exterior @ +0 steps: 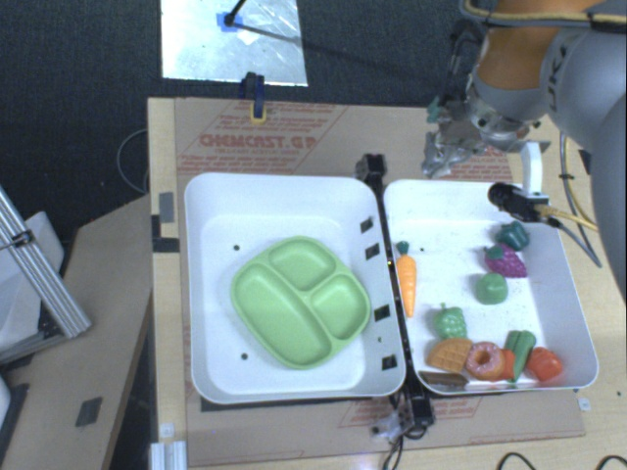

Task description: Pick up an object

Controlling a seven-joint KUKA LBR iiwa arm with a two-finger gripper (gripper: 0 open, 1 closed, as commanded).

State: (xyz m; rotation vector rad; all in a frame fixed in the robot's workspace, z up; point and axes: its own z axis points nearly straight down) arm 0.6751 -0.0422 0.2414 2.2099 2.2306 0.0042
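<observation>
toy foods, among them a carrot (407, 280), purple grapes (506, 260) and a donut (484, 359), lie in the right bin (431, 204). jaws (443, 158) hover at its twelve o'clock rim; opening cannot be told. cardboard (260, 140) reads "chemcast".

Toy foods (487, 333), including an orange carrot (407, 280), lie in the right bin (580, 346).
</observation>
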